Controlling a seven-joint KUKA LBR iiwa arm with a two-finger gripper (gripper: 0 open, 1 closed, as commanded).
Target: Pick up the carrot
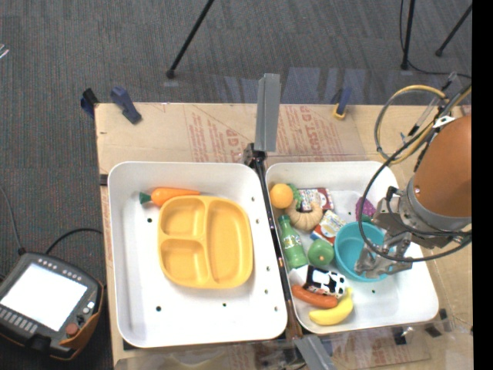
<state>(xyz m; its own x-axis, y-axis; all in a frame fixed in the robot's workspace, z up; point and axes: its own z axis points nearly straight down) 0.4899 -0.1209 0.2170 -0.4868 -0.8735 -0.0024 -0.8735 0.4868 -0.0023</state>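
Note:
The carrot (174, 195), orange with a green top, lies in the left bin (127, 284) against the upper left edge of the yellow divided plate (206, 241). My gripper (380, 262) hangs in the right bin (416, 303), over the right side of the teal bowl (348, 249) and far to the right of the carrot. Its fingers (365, 267) stand open, with nothing between them.
The right bin also holds an orange (281, 196), a green bottle (292, 243), a green pepper (320, 250), a banana (334, 312), a red sausage (313, 297), a bagel (306, 217) and small packets. A metal divider post (267, 122) stands between the bins.

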